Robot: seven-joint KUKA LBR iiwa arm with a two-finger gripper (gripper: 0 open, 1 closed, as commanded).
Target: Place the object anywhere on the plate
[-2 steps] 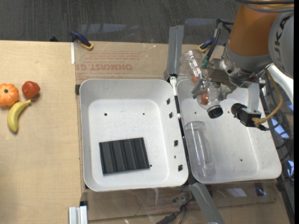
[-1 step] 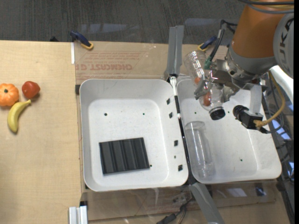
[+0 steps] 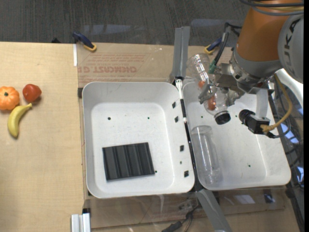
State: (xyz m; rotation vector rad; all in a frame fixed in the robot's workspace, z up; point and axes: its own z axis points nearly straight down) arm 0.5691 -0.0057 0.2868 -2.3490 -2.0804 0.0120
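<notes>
A clear plastic bottle (image 3: 205,81) with a black cap hangs tilted over the back left of the right bin (image 3: 251,170), cap end pointing down. My gripper (image 3: 214,92) reaches in from the right and sits shut on the bottle's middle. The plate (image 3: 128,161), a dark ridged rectangle, lies flat in the front part of the left bin (image 3: 130,98), well to the left of and nearer than the gripper.
A second clear bottle (image 3: 206,153) lies along the right bin's left wall. On the bench at far left lie an orange fruit (image 3: 8,98), a red fruit (image 3: 32,93) and a banana (image 3: 16,120). Clamps (image 3: 85,41) hold the cardboard at the back.
</notes>
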